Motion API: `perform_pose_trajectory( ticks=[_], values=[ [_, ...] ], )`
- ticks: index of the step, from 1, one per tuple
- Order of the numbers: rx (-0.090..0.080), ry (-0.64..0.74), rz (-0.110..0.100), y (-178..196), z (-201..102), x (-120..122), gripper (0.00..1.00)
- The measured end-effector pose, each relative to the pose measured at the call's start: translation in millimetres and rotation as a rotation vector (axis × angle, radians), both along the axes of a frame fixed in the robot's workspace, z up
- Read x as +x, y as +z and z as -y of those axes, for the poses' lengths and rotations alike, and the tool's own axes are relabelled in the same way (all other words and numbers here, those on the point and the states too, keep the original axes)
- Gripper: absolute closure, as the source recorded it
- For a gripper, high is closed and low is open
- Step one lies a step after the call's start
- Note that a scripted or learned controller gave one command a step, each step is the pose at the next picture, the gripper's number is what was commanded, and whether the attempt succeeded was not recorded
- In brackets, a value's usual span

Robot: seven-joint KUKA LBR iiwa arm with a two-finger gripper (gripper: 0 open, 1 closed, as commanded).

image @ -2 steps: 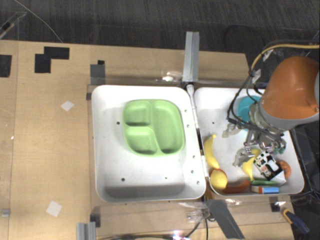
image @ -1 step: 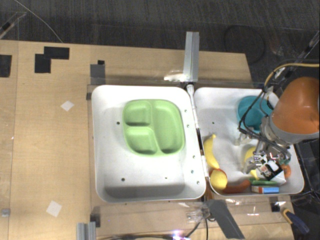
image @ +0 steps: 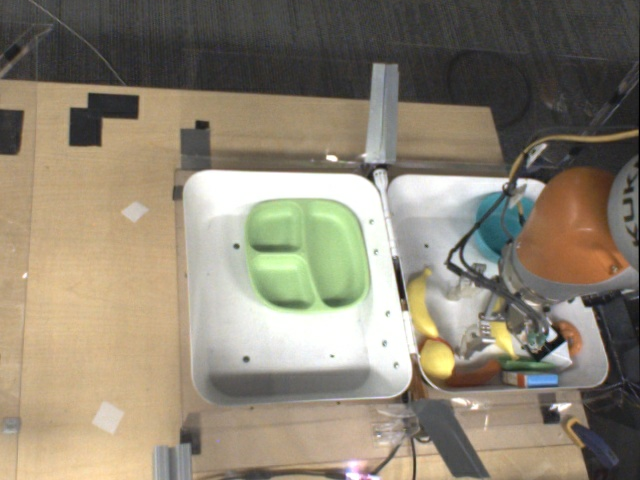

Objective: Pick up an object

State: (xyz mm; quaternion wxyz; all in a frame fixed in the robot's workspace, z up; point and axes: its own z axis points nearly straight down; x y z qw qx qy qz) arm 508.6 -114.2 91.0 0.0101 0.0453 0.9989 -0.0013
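Note:
My gripper (image: pixel 492 334) is low in the right bin (image: pixel 430 208), below the arm's orange band (image: pixel 570 230). A small yellow object (image: pixel 506 344) lies right at the gripper's tip; whether it is held is unclear. Left of the gripper lie a yellow banana (image: pixel 421 308) and a round yellow fruit (image: pixel 436 357). A brown-red sausage-like piece (image: pixel 474 372) rests along the front wall. A teal cup (image: pixel 493 222) sits at the back, partly hidden by the arm.
The left bin (image: pixel 215 268) holds a green divided plate (image: pixel 305 254). A green and a blue stick-shaped item (image: pixel 530 374) lie at the right bin's front right, with an orange piece (image: pixel 571 336) beside them. Cables loop around the wrist.

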Motion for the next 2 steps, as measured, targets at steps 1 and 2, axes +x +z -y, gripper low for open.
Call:
perform_pose_trajectory(
  ticks=[1,2],
  values=[
    [0.003,-0.105,-0.005,-1.0,35.1,41.6,0.0],
    [0.001,-0.097,0.008,13.4,34.1,46.1,1.0]
  ],
)
